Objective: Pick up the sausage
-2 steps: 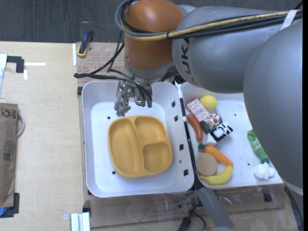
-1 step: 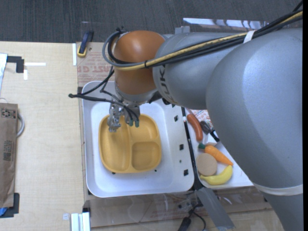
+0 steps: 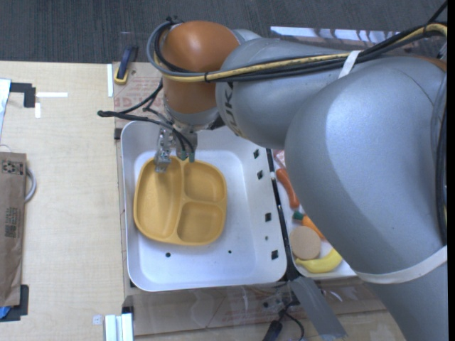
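Oddly, the gripper [image 3: 174, 155] hangs over the far rim of the yellow plate [image 3: 181, 201] in the left bin [image 3: 213, 265]; whether it is parted I cannot tell, and it holds nothing. The sausage [image 3: 286, 185] lies along the right bin's left edge, so the approach seems hardly begun: next, cross the divider.

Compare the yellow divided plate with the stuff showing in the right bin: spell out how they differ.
The yellow divided plate lies in full view in the left bin; the food items in the right bin are largely hidden under the arm. The plate is one colour; the items are orange, tan and yellow. The claw hangs at the plate's upper rim, away from the items. Both rest in white bins.
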### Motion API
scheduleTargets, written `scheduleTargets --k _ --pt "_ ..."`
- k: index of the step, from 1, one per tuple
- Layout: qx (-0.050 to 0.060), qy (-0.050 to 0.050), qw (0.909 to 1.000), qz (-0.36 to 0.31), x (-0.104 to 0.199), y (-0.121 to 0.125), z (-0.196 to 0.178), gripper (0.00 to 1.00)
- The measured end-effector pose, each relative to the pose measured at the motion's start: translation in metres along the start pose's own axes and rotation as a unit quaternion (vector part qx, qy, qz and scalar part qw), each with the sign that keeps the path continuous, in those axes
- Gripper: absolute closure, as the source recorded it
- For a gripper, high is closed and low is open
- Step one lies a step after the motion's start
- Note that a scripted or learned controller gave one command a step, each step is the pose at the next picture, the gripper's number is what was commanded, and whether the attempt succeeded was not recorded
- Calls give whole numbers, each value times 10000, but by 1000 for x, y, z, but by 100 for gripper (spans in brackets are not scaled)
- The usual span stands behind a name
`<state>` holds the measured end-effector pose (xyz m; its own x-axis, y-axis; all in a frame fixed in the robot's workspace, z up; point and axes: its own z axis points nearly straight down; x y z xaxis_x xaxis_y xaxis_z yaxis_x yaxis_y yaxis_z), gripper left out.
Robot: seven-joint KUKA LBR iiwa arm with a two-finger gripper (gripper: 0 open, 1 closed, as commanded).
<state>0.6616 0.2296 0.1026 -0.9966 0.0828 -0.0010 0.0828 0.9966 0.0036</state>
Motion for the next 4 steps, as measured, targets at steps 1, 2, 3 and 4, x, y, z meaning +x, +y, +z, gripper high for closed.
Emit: scheduleTargets --k 1,2,3,4 --pt "17 0 9960 892 33 -6 11 100" --pt "17 -3 9958 914 32 -8 4 100" --pt "18 -4 10000 38 15 -18 -100 100" --pt "27 13 9947 1024 32 -5 -7 100"
